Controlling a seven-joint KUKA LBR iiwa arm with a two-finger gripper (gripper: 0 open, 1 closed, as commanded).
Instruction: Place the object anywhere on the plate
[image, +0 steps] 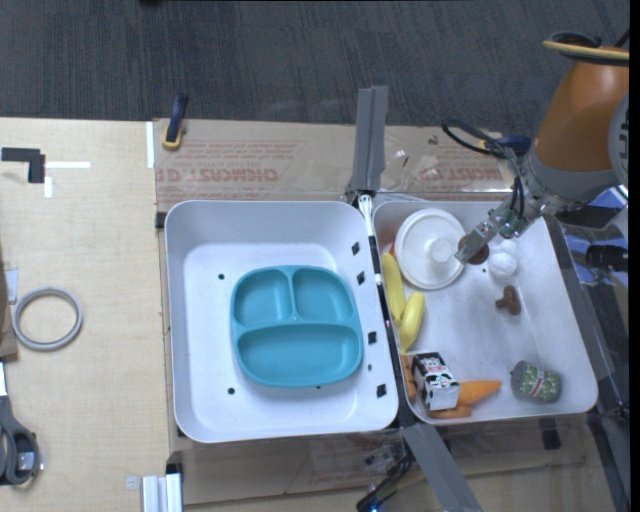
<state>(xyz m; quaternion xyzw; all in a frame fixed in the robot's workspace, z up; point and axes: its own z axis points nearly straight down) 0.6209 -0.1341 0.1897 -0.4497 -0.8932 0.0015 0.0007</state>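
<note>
The arm's grey body with its orange band (590, 95) is cut off by the upper right corner, so only its lower part is visible. The two-finger gripper (472, 247) sits at the end of a thin metallic wrist, low over the right white bin (560, 330). Its tip is small and dark against the objects beneath it — whether it is spread or pressed together cannot be told, and nothing can be seen held in it.

Just beside the gripper tip, toward the left bin, lies a round white lid-like disc (428, 248). On the opposite side of the tip, touching or nearly touching it, sits a small white rounded object (501, 264) with a dark brown patch next to it; its shape is hard to make out. A small brown lump (509, 299) lies a little nearer the camera than the gripper. Below the disc, along the bin's left wall, rest two yellow banana-shaped pieces (403, 303). At the near edge of the right bin, well apart from the gripper, are a small black-and-white carton (433, 379), an orange carrot-shaped toy (475, 392) and a green rounded object (536, 382) — the last is blurred.

The left white bin (190, 300) holds a teal plastic divided plate (296, 326) with three compartments, well apart from the gripper.
</note>
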